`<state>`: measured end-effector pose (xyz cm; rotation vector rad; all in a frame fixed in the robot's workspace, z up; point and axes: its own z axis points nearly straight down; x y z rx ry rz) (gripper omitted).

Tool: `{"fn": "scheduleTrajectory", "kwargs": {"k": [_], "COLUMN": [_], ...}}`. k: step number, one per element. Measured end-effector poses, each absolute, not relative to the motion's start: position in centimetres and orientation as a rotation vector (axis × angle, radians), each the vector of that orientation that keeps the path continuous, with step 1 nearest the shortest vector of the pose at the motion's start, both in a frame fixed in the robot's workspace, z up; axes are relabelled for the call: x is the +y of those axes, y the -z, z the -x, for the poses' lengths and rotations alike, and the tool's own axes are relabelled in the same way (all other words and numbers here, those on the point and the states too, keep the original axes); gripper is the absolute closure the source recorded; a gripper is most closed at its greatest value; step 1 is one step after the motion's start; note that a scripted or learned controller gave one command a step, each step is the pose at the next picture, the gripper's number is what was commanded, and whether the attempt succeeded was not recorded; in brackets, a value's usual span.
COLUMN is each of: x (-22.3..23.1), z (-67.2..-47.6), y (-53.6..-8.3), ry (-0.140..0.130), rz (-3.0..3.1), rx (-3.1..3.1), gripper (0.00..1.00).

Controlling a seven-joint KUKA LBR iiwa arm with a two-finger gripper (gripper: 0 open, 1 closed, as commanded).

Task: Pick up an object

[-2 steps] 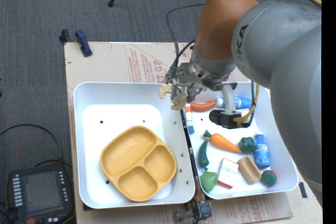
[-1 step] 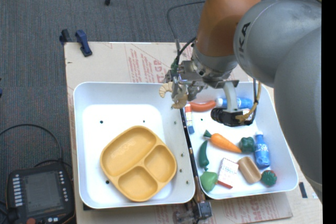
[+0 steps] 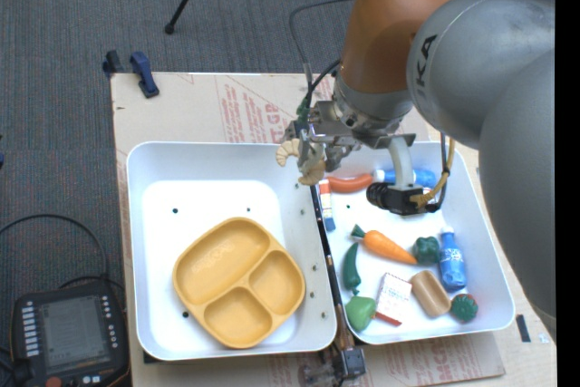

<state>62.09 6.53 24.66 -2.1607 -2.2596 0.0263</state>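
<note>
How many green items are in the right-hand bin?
4. A long dark green vegetable near the divider, a light green piece at the front left corner, a broccoli-like piece mid-bin, and a round dark green item front right. The arm may hide others.

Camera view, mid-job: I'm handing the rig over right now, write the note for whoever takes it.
Gripper: above the wall between the two bins, a small tan toy at its tip; whether it is gripped can't be told.
Left bin: yellow divided plate.
Right bin: carrot, blue bottle, green pepper, small box, broccoli and other toy food.
Done: arm is at the tan toy.
Left: confirm the grasp and lift.
</note>
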Motion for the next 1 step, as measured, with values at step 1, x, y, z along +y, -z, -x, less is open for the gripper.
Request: {"fn": "scheduleTrajectory", "kwargs": {"k": [1], "x": [6.56], "z": [-62.13], "y": [-25.52], "ry": [-0.03], "rz": [2.152], "rx": [-2.265], "gripper": [1.0]}}
